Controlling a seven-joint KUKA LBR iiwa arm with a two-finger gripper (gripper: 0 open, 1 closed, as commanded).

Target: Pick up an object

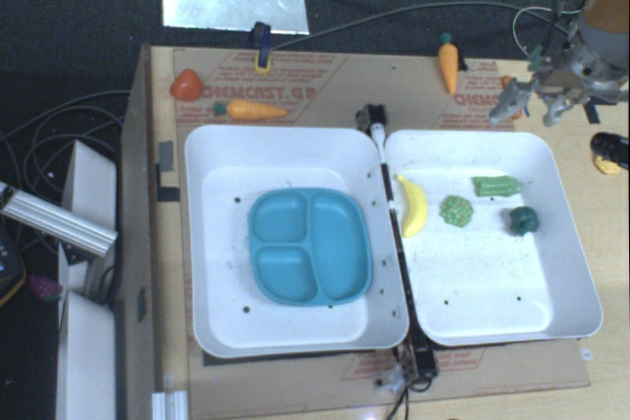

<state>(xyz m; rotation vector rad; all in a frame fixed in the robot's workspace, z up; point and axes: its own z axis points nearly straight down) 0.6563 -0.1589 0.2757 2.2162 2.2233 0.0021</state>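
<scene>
We view the bench (325,79) from above at a slant; its brown cardboard surface carries two shallow white bins side by side. The left bin (212,241) holds a blue divided plate (310,245) with three compartments, lying flat near the bin's centre. The right bin (551,280) holds four small items, all in its upper half. A yellow banana (412,205) lies just beside the left wall, close to the seam between the bins. To its right we note a round, bumpy green object (456,210), and further right a pale green oblong piece (495,185), slightly nearer the back wall. A small dark teal object (523,220) rests near the right wall, below the oblong piece. These four lie apart from one another, none touching.

The arm (602,0) enters at the upper right, and its gripper (537,108) hangs over the cardboard just beyond the back rim of the right bin, well apart from the items inside. Its two fingers are spread apart, with nothing between them.

On the cardboard behind the bins we see an orange carrot (449,65) lying upright in the view, a second carrot (255,110) lying crosswise, and a red-orange round object (186,85) near the back left corner.
</scene>
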